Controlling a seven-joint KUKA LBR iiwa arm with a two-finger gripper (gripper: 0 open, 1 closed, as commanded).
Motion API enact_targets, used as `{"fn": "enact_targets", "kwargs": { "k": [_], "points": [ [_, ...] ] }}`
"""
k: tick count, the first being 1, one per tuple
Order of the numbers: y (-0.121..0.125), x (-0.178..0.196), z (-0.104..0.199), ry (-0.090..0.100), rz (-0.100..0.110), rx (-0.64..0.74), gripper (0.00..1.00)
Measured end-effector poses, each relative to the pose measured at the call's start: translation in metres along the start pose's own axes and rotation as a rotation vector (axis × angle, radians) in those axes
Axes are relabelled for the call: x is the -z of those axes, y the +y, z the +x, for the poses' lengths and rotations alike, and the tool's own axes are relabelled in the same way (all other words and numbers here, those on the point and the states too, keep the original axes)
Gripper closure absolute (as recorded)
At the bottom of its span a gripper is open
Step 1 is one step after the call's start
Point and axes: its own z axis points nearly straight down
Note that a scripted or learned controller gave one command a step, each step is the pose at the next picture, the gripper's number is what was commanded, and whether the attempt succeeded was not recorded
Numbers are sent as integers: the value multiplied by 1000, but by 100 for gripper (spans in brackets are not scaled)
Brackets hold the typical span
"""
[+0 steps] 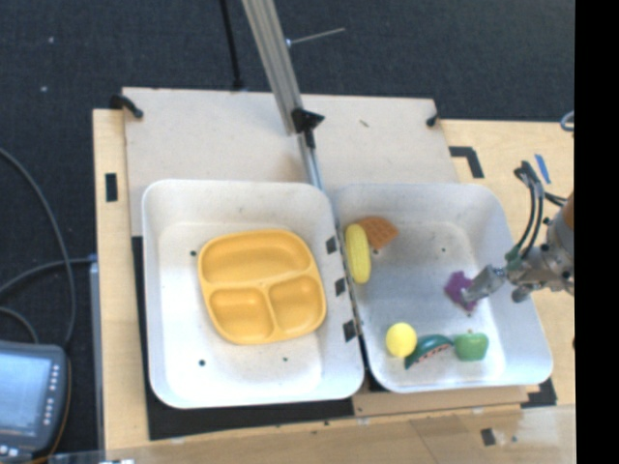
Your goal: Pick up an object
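The right bin holds several small toys. A purple piece lies at its right side. A long yellow item rests by the left wall beside an orange-brown piece. Near the front are a yellow ball, a teal piece and a green apple-like toy. My gripper reaches in low over the bin's right wall, its tip right next to the purple piece and seemingly touching it. Nothing is visibly held.
The left bin holds a yellow divided tray. A metal pole slants up from the back of the seam between the bins. A monitor sits at the lower left, off the bench.
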Motion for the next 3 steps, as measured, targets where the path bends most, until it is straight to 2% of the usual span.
{"fn": "enact_targets", "kwargs": {
  "k": [1,2,3],
  "points": [
    [0,0,0,0,-1,-1,0],
    [4,-44,4,-1,5,-5,0],
    [1,-107,1,-1,7,-4,0]
  ]
}}
